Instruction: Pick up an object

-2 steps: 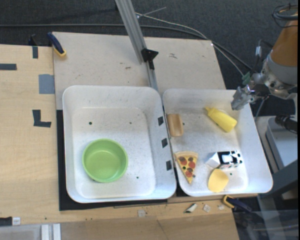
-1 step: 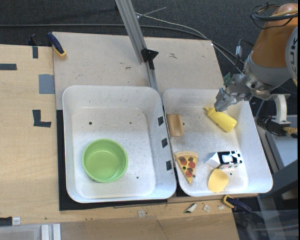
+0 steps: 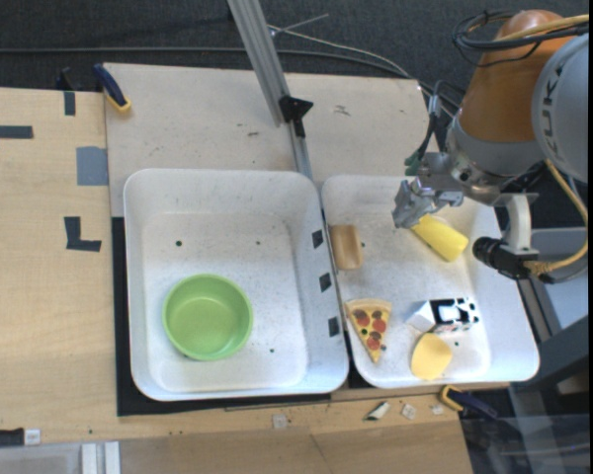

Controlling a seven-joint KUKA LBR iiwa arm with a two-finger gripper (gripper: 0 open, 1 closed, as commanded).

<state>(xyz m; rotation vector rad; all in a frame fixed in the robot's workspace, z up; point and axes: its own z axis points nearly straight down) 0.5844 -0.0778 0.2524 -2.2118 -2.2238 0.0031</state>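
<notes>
My gripper [image 3: 412,209] hangs over the far part of the right bin [image 3: 504,363], right at the left end of a yellow block [image 3: 442,237] that lies tilted on the bin floor. The block looks to rest on the floor beside the fingertips, not between them. A tan wooden block [image 3: 346,246] lies by the bin's left wall. A pizza slice toy [image 3: 370,325], a round yellow piece [image 3: 431,356] and a black-and-white toy [image 3: 449,314] sit in the near part of the same bin.
The left bin [image 3: 148,363] holds a green bowl [image 3: 208,316] at its near left. A slanted metal pole [image 3: 267,57] crosses above the far bench. The arm's orange band [image 3: 509,62] and cables fill the right side.
</notes>
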